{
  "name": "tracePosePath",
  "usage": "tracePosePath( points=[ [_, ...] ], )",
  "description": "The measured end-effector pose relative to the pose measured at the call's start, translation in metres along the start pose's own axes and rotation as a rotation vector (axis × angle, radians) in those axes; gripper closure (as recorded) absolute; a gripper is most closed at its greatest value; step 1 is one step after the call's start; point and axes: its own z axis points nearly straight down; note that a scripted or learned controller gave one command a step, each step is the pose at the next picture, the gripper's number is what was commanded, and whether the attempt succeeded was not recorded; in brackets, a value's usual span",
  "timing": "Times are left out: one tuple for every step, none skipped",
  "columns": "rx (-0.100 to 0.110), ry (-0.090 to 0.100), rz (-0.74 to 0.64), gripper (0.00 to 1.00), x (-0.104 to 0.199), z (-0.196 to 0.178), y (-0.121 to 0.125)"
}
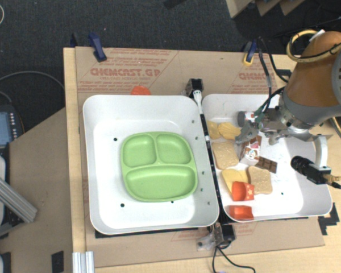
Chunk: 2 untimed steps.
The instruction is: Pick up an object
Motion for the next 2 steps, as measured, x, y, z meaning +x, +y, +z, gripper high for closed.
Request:
tracePosePath(
  points=[
    [-0.003, -0.003, 0.005, 0.0, -0.025, 0.102, 0.035],
    [-0.011, -0.002, 0.003, 1.0, -0.024, 0.086, 0.037]
  ],
)
